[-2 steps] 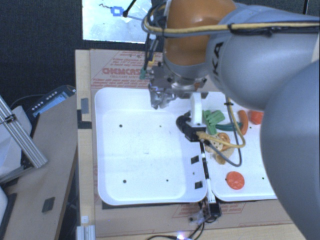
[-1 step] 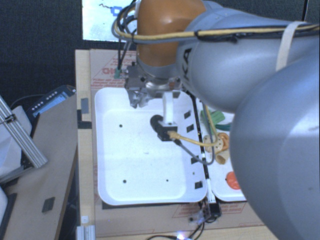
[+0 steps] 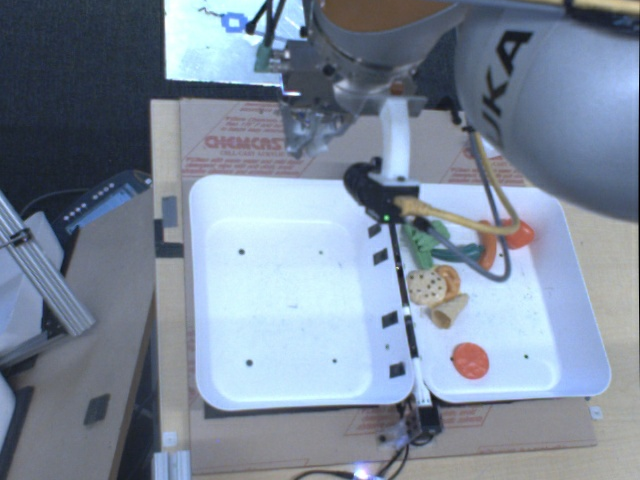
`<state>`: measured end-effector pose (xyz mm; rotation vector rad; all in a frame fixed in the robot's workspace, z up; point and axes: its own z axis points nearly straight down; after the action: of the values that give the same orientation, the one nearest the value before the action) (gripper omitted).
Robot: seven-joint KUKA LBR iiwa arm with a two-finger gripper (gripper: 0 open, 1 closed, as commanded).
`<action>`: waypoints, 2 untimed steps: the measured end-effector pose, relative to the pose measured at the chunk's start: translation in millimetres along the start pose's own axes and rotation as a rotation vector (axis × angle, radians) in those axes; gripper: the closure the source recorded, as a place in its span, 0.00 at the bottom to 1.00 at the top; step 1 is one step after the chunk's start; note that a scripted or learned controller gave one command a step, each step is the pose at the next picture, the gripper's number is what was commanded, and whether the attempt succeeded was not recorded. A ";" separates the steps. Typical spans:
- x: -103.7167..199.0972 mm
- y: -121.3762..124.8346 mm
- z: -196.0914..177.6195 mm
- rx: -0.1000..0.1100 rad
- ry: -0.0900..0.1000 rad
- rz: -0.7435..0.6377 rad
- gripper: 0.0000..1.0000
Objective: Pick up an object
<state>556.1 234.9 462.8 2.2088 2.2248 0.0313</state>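
White bins (image 3: 280, 388) — red disc (image 3: 470, 360), spotted cookie (image 3: 428, 287).

Setting: you are looking at a robotics lab, not a home or shop.
Arm: a grey industrial arm (image 3: 540, 78) with an orange band and exposed cables looms over the scene.
Worktop: two shallow white bins (image 3: 280, 298) sit on printed cardboard sheeting (image 3: 240, 138).
Fixtures: an aluminium rail (image 3: 40, 278) and a small electronic device (image 3: 100, 200) lie at the left.
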 end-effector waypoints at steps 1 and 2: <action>-2.0 -57.9 152.1 0.035 -0.015 0.006 1.00; -32.8 -70.8 67.1 0.011 -0.006 0.009 1.00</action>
<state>486.8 202.2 394.2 2.2210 2.2176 0.0125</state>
